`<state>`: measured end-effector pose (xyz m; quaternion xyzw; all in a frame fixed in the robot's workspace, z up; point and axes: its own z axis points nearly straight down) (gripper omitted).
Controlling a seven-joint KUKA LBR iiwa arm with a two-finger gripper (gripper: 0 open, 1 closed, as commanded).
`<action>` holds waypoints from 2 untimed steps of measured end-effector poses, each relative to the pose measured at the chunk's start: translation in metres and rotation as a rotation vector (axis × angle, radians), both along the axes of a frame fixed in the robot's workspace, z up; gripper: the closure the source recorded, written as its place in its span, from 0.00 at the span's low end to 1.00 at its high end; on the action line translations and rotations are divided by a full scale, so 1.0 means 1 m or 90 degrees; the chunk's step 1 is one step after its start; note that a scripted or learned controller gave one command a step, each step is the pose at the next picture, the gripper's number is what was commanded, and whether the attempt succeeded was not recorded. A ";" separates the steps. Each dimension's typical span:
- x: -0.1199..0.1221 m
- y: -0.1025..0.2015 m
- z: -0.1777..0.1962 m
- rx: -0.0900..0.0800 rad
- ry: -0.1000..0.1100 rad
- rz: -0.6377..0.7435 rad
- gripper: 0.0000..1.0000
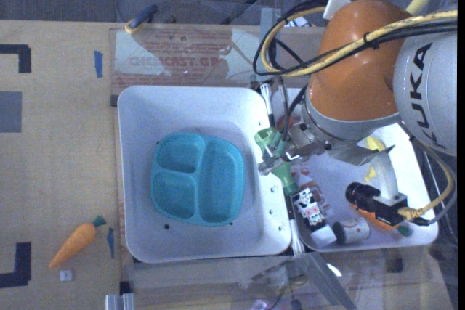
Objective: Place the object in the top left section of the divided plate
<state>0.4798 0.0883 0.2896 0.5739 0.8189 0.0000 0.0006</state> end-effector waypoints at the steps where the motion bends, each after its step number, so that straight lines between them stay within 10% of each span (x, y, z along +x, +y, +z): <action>1: -0.001 0.081 -0.045 0.000 0.002 0.097 1.00; 2: 0.003 0.080 -0.052 0.000 0.002 0.128 1.00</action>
